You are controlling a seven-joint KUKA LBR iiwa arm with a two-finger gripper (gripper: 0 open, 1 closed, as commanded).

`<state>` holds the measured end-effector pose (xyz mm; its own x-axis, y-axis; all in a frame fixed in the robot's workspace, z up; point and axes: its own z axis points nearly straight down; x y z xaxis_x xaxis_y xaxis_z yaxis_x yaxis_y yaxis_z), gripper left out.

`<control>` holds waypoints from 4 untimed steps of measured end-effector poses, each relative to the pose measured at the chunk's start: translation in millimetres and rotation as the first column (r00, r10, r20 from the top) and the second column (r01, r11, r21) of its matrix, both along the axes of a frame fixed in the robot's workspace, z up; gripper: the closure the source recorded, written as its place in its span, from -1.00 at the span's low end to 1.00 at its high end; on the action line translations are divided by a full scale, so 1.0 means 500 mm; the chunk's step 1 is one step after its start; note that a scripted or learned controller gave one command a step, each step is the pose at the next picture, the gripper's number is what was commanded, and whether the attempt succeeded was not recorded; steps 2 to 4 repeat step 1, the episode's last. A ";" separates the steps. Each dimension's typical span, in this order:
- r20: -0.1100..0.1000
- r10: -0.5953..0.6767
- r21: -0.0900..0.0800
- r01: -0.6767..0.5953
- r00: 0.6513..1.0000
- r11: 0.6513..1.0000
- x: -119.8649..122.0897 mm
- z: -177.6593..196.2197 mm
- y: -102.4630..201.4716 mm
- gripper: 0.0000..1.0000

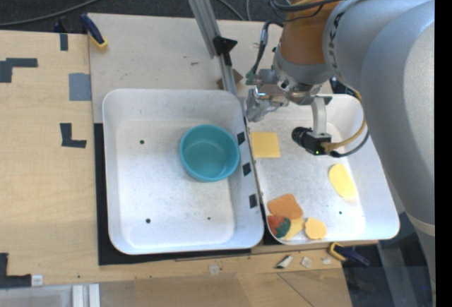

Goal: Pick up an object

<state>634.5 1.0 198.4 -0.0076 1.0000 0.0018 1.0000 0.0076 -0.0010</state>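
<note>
a: what is sitting nearest the camera?
b: along the near edge of the right bin, a small yellow round piece is lying beside an orange piece that is touching a red and green item; a yellow oval piece is resting a little farther in, toward the right.

a: and in the middle?
b: a teal bowl is standing upright in the left bin; a flat yellow square is lying in the right bin, just beside the divider.

a: where is the arm?
b: the gripper is hanging at the far left corner of the right bin, just beyond the yellow square and apart from it; nothing is showing between its fingers, though how wide they are standing i cannot tell; the grey arm with its orange band is reaching in from the right.
</note>
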 end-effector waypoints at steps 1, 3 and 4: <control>0.001 0.000 0.000 0.000 1.000 1.000 0.004 0.033 0.113 1.00; 0.001 0.000 0.000 0.000 1.000 1.000 0.004 0.033 0.113 1.00; 0.001 0.000 0.000 0.000 1.000 1.000 0.004 0.033 0.113 1.00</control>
